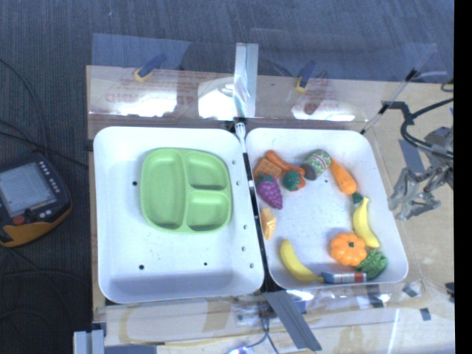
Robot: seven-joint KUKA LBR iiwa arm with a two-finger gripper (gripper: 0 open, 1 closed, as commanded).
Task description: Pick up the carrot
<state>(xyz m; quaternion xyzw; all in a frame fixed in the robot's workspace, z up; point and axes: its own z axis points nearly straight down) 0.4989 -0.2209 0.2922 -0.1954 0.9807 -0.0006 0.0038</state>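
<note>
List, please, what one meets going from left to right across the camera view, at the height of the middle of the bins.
Handheld pendant on the floor → green divided plate → purple grapes → carrot → tool beside the right bin.

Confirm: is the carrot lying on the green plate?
No. The carrot lies in the right bin among the other toy food, while the green plate sits in the left bin.
</note>
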